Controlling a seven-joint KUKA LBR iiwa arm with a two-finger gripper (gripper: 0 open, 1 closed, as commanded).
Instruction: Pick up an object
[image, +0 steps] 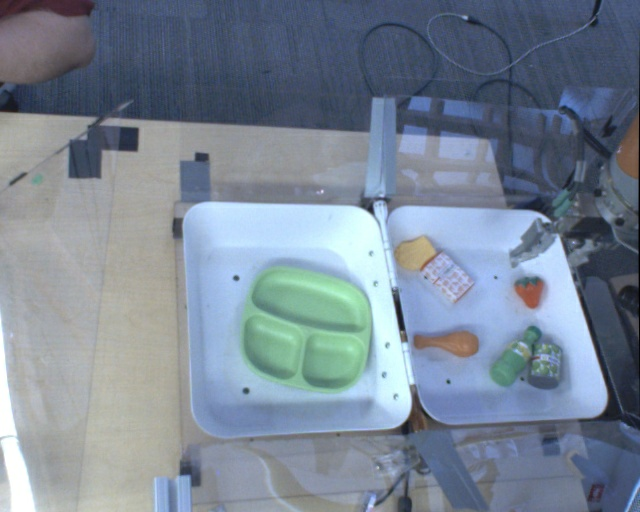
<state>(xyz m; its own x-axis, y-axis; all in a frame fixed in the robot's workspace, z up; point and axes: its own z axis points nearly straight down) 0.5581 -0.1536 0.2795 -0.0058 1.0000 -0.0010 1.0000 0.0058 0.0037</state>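
Note:
My gripper (532, 242) hangs over the far right part of the right bin (490, 405), nothing visibly in it. Just in front of it lies a small red-orange strawberry-like toy (530, 291). A yellow wedge (414, 252) and a pink-and-white checkered box (447, 277) touch each other at the bin's far left. An orange-brown drumstick (448, 344) lies near the middle front. A green bottle (514, 360) and a grey can (545, 365) sit side by side at the front right.
The left bin (210, 300) holds a green three-compartment plate (306, 328). A metal divider post (380, 150) stands behind the seam between the bins. Cables (470, 60) loop on the floor at the back. The arm's body (615, 200) crowds the right edge.

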